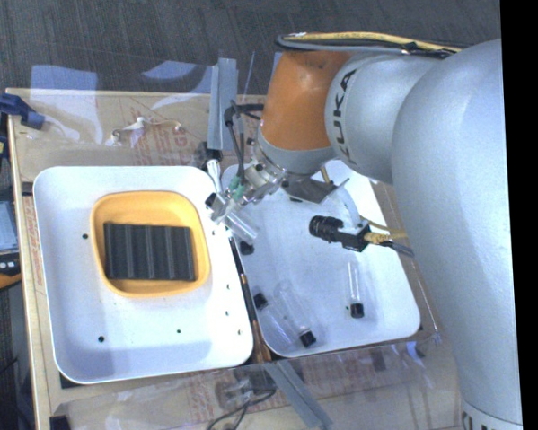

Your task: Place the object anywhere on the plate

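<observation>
Along the near edge, the bench point(126, 401) showed a strip of bare board in front of both bins. Closest to me in the right bin point(392, 324) lay a clear tube point(295, 323), its black cap toward the near wall and just short of it. A second tube point(354, 289) lay a little farther in, toward the right wall, cap nearest me. Between them the white floor was open. Two small black pieces point(259, 301) sat by that bin's left wall, one beyond the other.

Across the seam, the left bin point(123, 348) had a broad bare margin on its near side. The yellow plate point(143, 205) sat toward its middle, with a dark ribbed block point(150, 252) covering the centre and leaving the yellow rim free.

Farther back, the gripper point(225, 203) hung over the seam between the bins, just beside the plate's far right corner. Both tubes lay well apart from it, on the near side. A clear tube-like piece point(238, 226) showed just under it. I could not tell whether the gripper was clenched or released, nor whether it held that piece. The arm point(407, 112) loomed over the right bin's far side.
</observation>
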Action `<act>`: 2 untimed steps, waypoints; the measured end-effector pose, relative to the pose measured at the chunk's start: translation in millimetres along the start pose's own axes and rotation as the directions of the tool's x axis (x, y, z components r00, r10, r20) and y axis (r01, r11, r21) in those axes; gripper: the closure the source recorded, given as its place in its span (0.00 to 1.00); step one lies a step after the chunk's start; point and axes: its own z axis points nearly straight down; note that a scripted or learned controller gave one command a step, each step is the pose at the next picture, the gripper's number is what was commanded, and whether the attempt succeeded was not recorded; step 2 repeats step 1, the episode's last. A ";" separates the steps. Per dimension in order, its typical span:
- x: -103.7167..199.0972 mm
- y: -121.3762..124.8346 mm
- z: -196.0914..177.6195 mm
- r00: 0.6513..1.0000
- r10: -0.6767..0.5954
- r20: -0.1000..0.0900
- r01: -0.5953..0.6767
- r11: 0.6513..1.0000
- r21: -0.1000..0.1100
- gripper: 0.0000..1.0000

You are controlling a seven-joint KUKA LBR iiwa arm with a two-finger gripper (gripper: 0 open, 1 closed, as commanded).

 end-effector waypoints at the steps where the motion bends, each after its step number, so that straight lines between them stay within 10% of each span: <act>1: -0.2 0.0 -0.1 1.000 0.000 0.000 0.000 1.000 0.000 0.00; 2: -0.2 0.0 -0.1 1.000 0.000 0.000 0.000 1.000 0.000 0.00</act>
